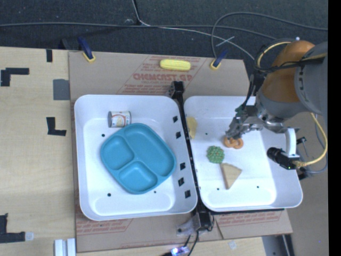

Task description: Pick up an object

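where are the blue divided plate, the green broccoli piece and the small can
blue divided plate (137, 157), camera view, on the ridge between its compartments
green broccoli piece (215, 154), camera view, on its bumpy top
small can (119, 119), camera view, on its side wall

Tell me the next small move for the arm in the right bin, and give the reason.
Probably a short straight descent, then close. The end effector sits right over the small orange object near the right bin's middle, with the green ball and tan wedge lying apart toward the front, so nothing crowds the grasp.
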Controlling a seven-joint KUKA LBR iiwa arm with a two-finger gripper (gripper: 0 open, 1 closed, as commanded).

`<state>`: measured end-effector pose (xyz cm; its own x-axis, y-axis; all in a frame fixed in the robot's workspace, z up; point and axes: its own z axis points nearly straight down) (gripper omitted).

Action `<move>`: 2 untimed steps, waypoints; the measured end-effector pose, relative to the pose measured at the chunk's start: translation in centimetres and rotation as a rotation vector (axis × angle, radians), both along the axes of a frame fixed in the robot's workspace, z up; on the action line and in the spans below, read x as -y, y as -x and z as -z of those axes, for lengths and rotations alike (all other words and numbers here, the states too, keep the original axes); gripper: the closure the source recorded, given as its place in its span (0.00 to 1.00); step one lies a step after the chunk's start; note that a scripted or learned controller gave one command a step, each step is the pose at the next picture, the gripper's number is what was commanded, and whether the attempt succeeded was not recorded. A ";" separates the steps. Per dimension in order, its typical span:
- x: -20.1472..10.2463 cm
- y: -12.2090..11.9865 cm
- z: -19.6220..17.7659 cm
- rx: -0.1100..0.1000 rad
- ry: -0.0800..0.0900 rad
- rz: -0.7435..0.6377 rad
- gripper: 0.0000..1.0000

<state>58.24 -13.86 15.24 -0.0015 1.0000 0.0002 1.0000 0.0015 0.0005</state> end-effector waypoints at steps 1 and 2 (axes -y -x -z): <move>-0.5 -0.7 -6.1 0.005 0.001 -0.001 1.00; -0.5 -0.7 -6.4 -0.001 0.000 0.000 1.00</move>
<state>58.97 -13.37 21.66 -0.0012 1.0000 0.0001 1.0000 0.0012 -0.0006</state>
